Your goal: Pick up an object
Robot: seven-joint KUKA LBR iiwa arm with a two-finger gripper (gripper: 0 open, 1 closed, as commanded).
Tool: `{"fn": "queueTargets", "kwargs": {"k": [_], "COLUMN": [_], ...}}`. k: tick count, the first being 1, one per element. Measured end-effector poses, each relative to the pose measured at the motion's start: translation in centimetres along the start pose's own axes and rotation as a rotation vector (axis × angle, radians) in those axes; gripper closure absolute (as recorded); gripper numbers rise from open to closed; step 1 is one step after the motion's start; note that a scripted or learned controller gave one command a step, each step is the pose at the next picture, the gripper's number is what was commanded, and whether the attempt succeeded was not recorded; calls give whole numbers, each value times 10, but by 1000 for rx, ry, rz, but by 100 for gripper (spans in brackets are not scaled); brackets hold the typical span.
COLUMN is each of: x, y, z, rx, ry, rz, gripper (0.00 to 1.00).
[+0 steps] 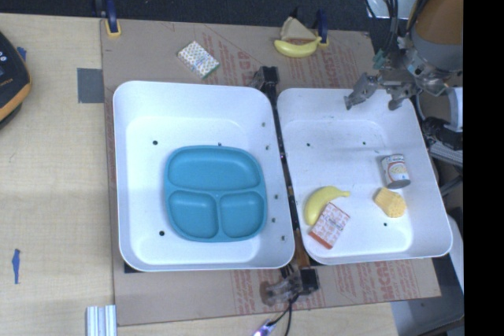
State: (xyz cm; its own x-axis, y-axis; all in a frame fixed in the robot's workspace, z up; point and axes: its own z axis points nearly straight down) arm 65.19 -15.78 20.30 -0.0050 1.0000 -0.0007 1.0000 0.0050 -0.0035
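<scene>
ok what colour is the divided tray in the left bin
Light blue tray, clearest in the camera view.

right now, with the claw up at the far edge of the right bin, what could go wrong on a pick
The claw hangs over bare floor at the bin's far edge, so closing here would likely grab nothing. The banana touches the red-and-white packet, so a grasp may nudge both. The small can could tip or roll.

the arm (438,20) runs off the right edge, so most of it is cut away. the label on the small can (395,170) is too small to read. a dark and orange device (11,84) at the left edge is only partly in view.
</scene>
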Motion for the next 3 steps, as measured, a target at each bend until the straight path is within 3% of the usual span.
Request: {"fn": "queueTargets", "kwargs": {"k": [1,2,3], "x": [23,71,84], "y": [-90,-61,-133], "z": [50,9,12], "rx": [2,-2,1], "ry": [1,1,0], "rz": [1,0,1], "gripper": [0,0,0]}}
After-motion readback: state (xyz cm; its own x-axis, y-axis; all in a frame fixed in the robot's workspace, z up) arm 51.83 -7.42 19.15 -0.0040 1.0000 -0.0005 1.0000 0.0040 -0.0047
